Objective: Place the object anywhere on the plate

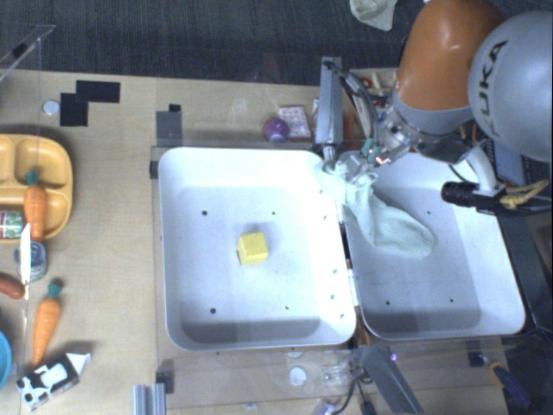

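Note:
A pale greenish cloth (pixel 393 227) lies in the right bin (pixel 484 301). One corner of it is drawn up into a peak at the bin's far left corner. My gripper (pixel 356 166) is right at that peak, shut on the cloth's corner, with the orange and grey arm reaching in behind it from the right. A small yellow block (pixel 253 248) sits near the middle of the left bin (pixel 199 318). A yellow divided plate (pixel 54 164) lies on the bench at the far left, well away from the gripper.
A carrot (pixel 34 210) rests on the yellow plate. Another carrot (pixel 45 318), a can (pixel 10 224) and a cow toy (pixel 50 377) lie along the left edge. A purple item (pixel 276 129) sits behind the bins. A metal post (pixel 327 102) stands by the gripper.

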Available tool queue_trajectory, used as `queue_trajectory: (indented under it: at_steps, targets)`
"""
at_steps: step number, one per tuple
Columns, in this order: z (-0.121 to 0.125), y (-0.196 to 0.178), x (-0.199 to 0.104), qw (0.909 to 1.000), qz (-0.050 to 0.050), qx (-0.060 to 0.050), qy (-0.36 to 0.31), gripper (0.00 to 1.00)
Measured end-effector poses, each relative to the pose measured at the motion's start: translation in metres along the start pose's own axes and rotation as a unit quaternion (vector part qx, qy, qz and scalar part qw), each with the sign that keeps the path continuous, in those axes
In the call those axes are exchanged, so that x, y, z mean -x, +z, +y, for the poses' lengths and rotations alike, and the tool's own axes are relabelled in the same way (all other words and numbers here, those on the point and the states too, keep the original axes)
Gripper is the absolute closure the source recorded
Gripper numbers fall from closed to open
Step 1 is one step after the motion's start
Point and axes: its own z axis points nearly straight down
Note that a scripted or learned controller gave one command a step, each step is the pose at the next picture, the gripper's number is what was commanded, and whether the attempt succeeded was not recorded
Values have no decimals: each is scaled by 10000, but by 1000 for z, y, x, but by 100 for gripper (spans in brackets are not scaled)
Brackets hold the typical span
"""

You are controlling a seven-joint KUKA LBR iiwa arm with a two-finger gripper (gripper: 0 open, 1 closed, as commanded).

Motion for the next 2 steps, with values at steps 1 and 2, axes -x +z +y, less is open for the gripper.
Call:
queue_trajectory:
  at_steps: [1, 2]
  targets:
    - [70, 39, -15, 9987, 1, -1, 510, 100]
    - [109, -32, -73, 9998, -1, 16, -203, 100]
